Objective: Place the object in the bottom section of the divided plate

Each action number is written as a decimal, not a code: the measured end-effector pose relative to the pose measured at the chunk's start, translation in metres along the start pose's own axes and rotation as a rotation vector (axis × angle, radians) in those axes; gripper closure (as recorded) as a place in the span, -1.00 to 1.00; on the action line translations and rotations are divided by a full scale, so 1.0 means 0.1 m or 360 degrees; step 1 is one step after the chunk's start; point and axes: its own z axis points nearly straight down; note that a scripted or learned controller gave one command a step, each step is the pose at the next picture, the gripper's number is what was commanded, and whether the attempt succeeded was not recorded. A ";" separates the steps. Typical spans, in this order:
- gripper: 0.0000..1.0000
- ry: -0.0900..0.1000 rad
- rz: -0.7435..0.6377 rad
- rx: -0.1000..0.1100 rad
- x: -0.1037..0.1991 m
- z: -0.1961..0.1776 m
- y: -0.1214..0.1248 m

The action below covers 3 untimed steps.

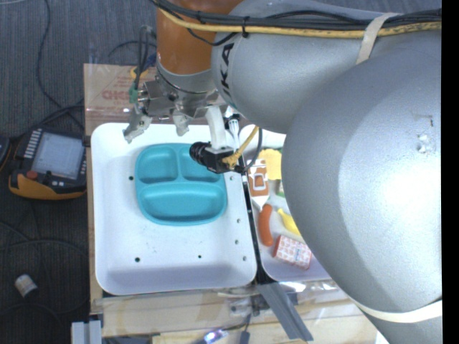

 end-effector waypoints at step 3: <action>-1.00 0.0007 -0.0022 0.0003 -0.16 0.19 -0.46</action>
